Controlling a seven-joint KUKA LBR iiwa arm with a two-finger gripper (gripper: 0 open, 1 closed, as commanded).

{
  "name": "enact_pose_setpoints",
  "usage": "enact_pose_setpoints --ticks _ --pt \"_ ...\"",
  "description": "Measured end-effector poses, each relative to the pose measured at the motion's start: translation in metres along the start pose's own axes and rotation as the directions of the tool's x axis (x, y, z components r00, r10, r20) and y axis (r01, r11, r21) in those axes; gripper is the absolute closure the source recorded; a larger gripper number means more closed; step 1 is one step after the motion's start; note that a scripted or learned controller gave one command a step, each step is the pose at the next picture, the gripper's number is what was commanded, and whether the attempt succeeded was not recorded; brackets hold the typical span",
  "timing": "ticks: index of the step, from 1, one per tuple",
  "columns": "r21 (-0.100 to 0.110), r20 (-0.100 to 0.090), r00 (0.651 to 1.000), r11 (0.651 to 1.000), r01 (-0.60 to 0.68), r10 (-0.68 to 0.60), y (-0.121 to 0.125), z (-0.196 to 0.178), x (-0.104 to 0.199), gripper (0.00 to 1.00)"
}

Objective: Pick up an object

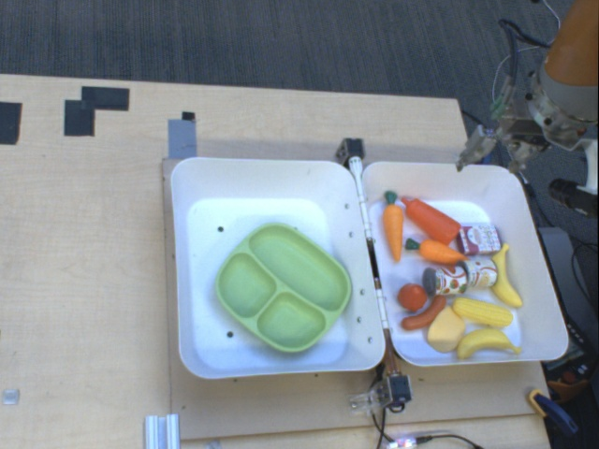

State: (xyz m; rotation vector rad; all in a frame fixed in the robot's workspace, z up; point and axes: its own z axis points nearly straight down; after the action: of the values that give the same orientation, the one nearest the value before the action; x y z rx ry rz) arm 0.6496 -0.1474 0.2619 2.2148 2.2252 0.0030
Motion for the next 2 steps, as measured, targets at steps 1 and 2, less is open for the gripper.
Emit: enact_pose_setpoints --ticks 1,2 --pt "0.002 0.0 1.0 1.0 0.001 -0.001 0.015 0.129 -0.002 0.0" --pt "-0.011 0.005 1.0 1.0 -0.002 0.002 -0.075 0.172 0.01 0.0"
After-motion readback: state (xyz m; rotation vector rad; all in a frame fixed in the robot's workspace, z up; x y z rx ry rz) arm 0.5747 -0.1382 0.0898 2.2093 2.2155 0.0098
